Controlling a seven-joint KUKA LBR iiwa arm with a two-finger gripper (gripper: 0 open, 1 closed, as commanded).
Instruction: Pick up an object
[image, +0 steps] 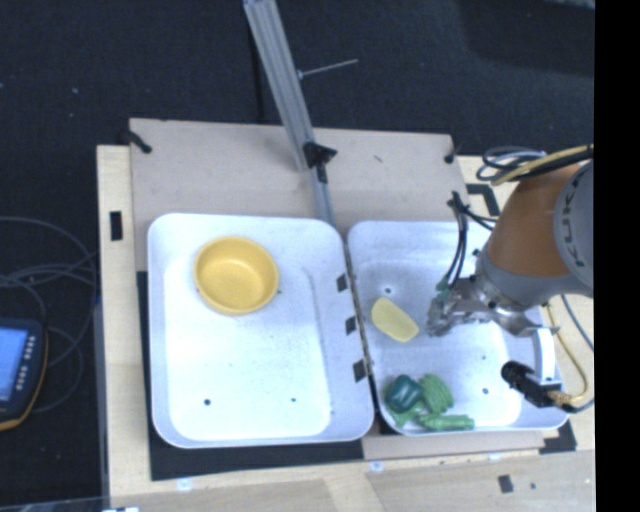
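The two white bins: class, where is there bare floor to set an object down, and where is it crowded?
Free: the left bin below and right of the yellow bowl. Crowded: the right bin, with the yellow block, green objects and the gripper; only its upper-left corner is bare.

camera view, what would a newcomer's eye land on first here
The round yellow plastic bowl stands out in the left white bin, toward its far corner. In the right white bin, the grey arm's gripper hangs beside a pale yellow soft block, with a cluster of green plastic toys at the near edge.

Open floor around yellow bowl (237, 275), green toys (424, 398) crowding right bin's (400, 245) near edge
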